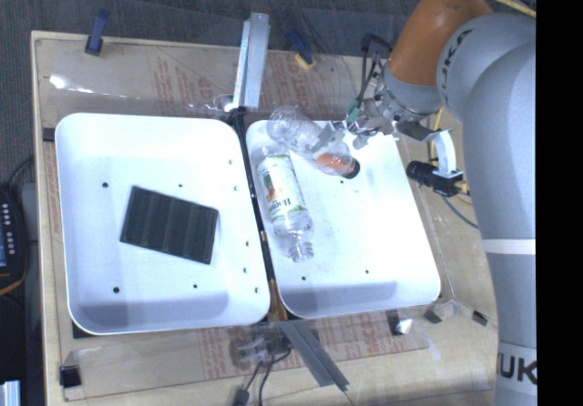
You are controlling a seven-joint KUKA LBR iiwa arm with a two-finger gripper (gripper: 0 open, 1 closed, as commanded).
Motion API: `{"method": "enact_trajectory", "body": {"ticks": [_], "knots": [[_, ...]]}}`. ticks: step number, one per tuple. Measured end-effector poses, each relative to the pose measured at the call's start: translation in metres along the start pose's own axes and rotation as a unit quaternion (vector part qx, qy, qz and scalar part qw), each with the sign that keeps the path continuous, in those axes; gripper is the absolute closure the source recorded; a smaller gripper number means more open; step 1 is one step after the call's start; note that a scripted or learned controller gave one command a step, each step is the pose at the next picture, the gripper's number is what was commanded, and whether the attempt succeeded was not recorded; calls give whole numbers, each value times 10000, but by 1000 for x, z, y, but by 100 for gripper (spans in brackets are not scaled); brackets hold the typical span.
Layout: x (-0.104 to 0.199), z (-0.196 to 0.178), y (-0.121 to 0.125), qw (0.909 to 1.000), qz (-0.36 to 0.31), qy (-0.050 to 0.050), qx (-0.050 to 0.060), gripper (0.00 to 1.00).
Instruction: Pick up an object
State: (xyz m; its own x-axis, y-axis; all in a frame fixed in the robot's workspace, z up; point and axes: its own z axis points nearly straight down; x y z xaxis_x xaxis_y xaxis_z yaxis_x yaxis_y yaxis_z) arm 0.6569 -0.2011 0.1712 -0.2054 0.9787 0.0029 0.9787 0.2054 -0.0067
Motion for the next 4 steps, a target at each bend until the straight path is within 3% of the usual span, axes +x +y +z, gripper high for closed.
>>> {"method": "enact_trajectory", "body": {"ticks": [1, 2, 3, 4], "knots": [[-9, 40, -2, 9996, 262, -7, 47, 0], [-10, 27, -1, 9997, 232, -20, 63, 100], [69, -15, 15, 9978, 657, -2, -4, 100], [95, -17, 20, 9979, 653, 1, 18, 100]]}}
